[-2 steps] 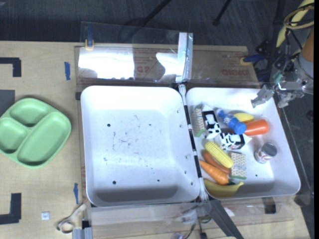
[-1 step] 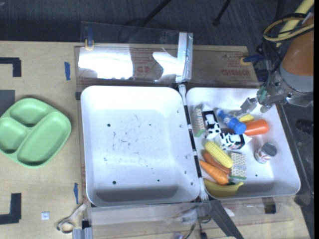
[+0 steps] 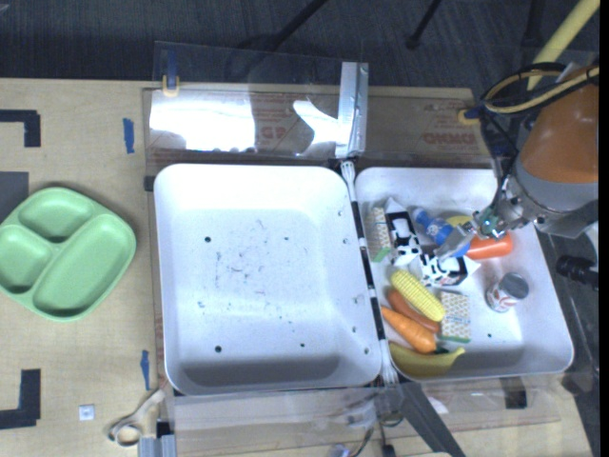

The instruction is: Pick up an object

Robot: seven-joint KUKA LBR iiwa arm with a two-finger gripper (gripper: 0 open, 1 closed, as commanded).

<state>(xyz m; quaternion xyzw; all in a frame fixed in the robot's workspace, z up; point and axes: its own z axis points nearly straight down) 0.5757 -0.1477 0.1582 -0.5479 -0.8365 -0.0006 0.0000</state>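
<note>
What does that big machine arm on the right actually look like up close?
The robot arm is bulky and rounded, with a grey body and a broad orange band above the wrist. Yellow and black cables loop around its upper part. It narrows to a small metallic end effector with greenish bits at its tip.

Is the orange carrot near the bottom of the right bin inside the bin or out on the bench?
Inside. The carrot lies within the right bin's white rim.
</note>
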